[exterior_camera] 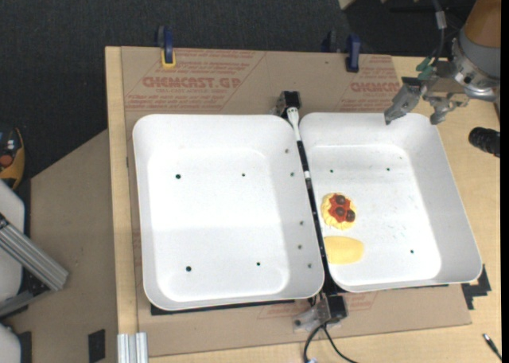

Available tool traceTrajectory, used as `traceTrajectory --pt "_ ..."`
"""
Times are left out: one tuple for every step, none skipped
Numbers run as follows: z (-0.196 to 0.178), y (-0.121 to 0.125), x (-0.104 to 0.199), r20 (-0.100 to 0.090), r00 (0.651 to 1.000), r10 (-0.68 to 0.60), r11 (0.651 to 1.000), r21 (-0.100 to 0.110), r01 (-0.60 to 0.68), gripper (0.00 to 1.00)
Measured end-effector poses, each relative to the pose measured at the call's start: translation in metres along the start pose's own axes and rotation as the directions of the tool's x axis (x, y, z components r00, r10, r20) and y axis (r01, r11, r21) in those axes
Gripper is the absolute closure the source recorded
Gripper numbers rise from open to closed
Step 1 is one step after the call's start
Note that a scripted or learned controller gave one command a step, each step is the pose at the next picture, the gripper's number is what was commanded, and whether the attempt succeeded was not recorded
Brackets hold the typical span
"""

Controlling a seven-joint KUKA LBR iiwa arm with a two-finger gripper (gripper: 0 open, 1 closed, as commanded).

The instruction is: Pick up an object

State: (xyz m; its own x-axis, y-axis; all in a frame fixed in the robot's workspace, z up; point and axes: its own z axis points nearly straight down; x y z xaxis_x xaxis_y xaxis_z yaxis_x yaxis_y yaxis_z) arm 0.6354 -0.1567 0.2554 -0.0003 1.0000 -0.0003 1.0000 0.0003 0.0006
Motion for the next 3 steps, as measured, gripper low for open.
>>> traceTrajectory --pt "0.064 -0.02 -0.067 -0.001 1.0 0.005 1.0 0.006 -0.005 0.0" --pt "0.026 -0.042 -0.067 0.0 1.0 0.001 1.0 0.001 -0.001 0.0" --pt "-0.007 -0.058 0.033 -0.002 1.0 -0.008 1.0 0.001 0.008 0.0"
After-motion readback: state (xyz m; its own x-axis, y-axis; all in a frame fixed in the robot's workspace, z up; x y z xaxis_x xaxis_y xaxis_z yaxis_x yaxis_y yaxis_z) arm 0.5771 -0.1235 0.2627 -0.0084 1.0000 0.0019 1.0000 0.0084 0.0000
